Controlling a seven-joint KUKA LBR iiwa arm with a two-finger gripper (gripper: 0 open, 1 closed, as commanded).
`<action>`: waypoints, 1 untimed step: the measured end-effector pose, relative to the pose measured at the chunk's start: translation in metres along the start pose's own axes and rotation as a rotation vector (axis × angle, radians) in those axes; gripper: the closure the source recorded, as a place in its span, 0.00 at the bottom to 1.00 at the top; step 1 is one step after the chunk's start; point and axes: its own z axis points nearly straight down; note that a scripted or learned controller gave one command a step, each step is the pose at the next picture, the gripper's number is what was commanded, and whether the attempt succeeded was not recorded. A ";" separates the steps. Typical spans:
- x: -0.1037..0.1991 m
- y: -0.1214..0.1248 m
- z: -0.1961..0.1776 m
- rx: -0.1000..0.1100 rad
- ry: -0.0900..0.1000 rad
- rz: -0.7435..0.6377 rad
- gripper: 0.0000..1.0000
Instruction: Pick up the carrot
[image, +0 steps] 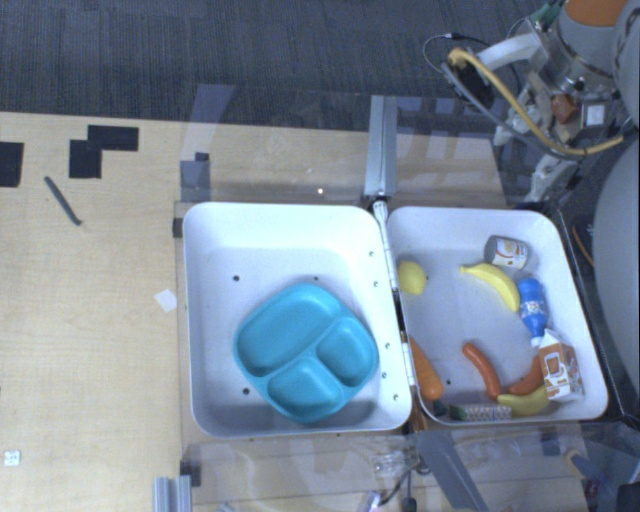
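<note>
The carrot (427, 374) lies in my right bin (570, 270), hard against its left wall near the front corner, slanting along the divider. Just beside it lies a sausage (481, 367), and past that, along the front wall, a yellow pepper (527, 402), a second orange piece (527, 381) and a small carton (559, 370). Further back sit a banana (495, 284), a blue bottle (533, 307), a can (506, 253) and a lemon (411, 277).

My arm (560, 70) hangs up at the far right, well apart from the carrot; whether my jaws are apart or together I cannot tell.

The risk, as I judge it, is the wall: coming down there, one side may strike the rim or find no room between carrot and wall. I might also close on the sausage by mistake.

The left bin (205, 300) holds a blue tray (305, 350). The counter (90, 330) is pale wood with black marks; dark carpet (200, 50) lies beyond.
</note>
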 end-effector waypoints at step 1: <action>-0.013 -0.118 0.073 0.002 -0.003 -0.028 0.00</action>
